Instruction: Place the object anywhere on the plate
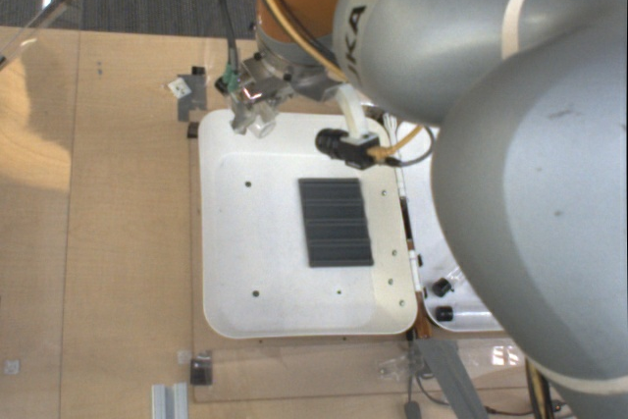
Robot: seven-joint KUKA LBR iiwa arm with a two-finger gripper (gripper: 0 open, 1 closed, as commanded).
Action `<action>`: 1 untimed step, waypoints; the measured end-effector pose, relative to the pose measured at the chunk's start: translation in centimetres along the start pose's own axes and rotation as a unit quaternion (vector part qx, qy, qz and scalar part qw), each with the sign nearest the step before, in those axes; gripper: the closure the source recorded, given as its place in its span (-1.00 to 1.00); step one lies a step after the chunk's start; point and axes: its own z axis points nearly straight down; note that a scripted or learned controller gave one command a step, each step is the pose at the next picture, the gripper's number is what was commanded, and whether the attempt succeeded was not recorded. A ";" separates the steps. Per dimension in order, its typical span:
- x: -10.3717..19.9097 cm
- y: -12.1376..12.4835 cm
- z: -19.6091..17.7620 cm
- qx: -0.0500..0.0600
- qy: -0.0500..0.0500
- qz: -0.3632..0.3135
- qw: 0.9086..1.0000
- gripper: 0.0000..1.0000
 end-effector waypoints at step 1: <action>0.1 0.1 -1.2 -0.003 -0.001 -0.003 1.000 1.00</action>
